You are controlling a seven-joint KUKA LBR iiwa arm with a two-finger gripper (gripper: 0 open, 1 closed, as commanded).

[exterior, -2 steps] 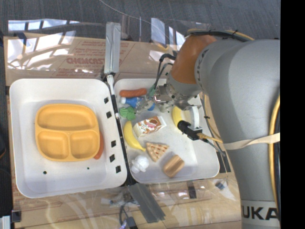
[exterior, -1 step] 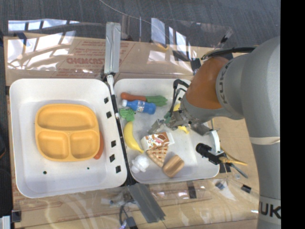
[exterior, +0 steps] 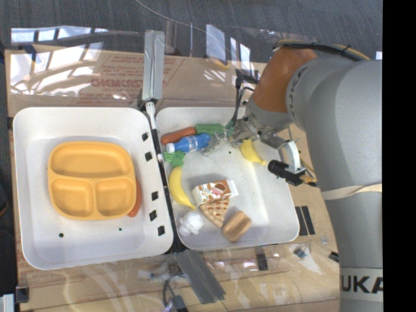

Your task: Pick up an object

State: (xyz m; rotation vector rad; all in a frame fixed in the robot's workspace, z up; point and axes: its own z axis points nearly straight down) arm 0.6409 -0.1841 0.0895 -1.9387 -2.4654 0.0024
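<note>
My gripper (exterior: 225, 135) reaches down into the back of the right bin (exterior: 279, 207), under the grey wrist with its orange band. It sits right at the end of a blue bottle (exterior: 192, 143) and next to a green item (exterior: 208, 129). An orange sausage-like piece (exterior: 178, 135) lies just left of them. A small yellow banana (exterior: 251, 152) rests to the right of the gripper. Nearer the front lie a larger banana (exterior: 177, 187), a printed packet (exterior: 214, 190), a waffle piece (exterior: 215, 210), a bread roll (exterior: 236, 225) and a white crumpled item (exterior: 190, 223).
The left bin (exterior: 32, 239) holds a yellow divided plate (exterior: 91, 179) with an orange rim piece at its right side. The arm's grey body covers the right side of the view. Cardboard and clear panels stand behind both bins.
</note>
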